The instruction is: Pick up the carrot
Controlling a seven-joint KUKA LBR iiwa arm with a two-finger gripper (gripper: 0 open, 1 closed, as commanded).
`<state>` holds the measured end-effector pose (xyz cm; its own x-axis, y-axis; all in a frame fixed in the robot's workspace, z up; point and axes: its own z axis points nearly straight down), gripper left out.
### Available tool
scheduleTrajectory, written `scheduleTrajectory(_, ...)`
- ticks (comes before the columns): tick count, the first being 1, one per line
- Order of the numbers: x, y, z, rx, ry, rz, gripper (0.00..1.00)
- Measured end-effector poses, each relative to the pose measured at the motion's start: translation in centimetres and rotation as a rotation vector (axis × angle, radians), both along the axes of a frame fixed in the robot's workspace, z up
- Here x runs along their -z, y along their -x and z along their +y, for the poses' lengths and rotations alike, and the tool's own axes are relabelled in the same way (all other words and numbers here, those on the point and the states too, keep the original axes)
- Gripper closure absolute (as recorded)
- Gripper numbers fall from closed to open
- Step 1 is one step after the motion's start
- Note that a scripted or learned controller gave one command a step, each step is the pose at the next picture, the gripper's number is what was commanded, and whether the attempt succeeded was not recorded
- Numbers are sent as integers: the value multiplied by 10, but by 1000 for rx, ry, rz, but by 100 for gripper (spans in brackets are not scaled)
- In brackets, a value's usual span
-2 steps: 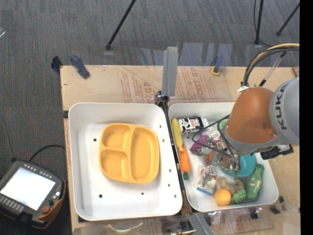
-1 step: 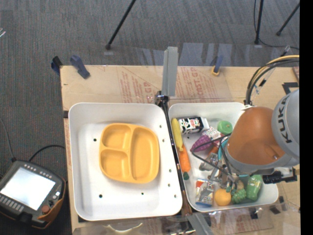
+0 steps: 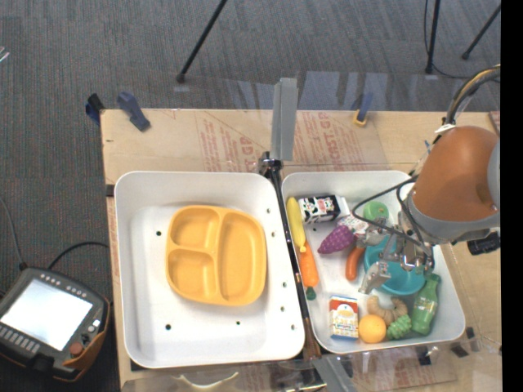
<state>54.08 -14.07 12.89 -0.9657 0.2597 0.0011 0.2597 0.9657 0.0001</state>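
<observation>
Orange carrot [image 3: 308, 269] is lying in the right bin [image 3: 454, 300], tucked right up against that bin's left wall, long axis running roughly front to back. Just above it along the same wall sits a yellow banana [image 3: 294, 221], the two nearly end to end. The claw [image 3: 386, 269] hangs over the middle of the right bin, well apart from the carrot, sitting above a teal bowl [image 3: 402, 280]. Honestly can't tell if it's open or closed from this angle, too much metal and cable clutter, and nothing is visibly pinched in it.

Other stuff in that bin: a small milk carton [image 3: 318, 208] near the back, purple grapes [image 3: 336, 239], a red chili pepper [image 3: 354, 262] just left of the claw, a green bottle [image 3: 425, 304] at the right, an orange fruit [image 3: 372, 328] and a little juice box [image 3: 344, 315] at the front.

Left bin [image 3: 139, 243] holds a yellow divided plate [image 3: 216, 254]. Both bins sit on the plywood tabletop [image 3: 188, 137].
</observation>
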Motion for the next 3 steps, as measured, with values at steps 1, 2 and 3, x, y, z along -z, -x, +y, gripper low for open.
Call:
scheduleTrajectory(1,39,62,44,128,0,-5,0)
scheduleTrajectory(2,30,59,45,125,-1,-8,100)
scheduleTrajectory(3,-228,55,32,-221,3,-12,100)
